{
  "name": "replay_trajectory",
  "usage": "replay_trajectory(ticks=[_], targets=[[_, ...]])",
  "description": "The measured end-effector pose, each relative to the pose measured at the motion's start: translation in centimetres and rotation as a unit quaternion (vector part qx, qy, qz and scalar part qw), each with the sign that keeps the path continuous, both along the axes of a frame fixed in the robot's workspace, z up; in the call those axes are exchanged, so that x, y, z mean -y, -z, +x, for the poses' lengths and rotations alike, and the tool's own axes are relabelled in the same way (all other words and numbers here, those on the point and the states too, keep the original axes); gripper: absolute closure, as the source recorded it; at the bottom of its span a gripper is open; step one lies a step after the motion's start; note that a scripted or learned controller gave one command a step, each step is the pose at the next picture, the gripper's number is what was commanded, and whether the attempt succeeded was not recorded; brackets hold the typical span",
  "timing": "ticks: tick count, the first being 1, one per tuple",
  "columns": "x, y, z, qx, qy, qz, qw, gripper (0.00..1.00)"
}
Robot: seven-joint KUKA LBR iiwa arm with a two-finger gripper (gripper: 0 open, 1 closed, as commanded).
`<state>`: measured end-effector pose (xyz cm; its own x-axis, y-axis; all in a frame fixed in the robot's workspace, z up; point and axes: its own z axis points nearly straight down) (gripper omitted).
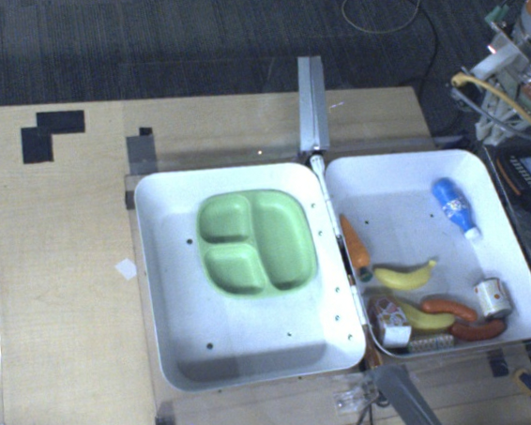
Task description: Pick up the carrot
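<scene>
In the camera view, the slim orange carrot (354,245) is lying in the right shallow white bin (402,169), pressed along that bin's left wall with its tip pointing toward the far side. Just beside its near end, a yellow banana (405,276) is resting, and past that two reddish sausages (450,308), a small silver can (490,296) and a blue plastic bottle (454,204) are sitting apart. The left white bin (175,292) is carrying a green three-compartment tray (255,241). The tool (514,67) is hanging at the upper right, off the pale wooden table (55,276), well apart from the carrot; whether it is open or closed I cannot tell.
</scene>
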<state>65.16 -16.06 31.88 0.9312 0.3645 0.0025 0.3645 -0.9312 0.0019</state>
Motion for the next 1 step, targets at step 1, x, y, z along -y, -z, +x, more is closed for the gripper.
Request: replay_trajectory(ticks=[1], targets=[[4.44, 3.53, 0.45, 0.000, -0.240, -0.0010, 0.9707, 1.00]])
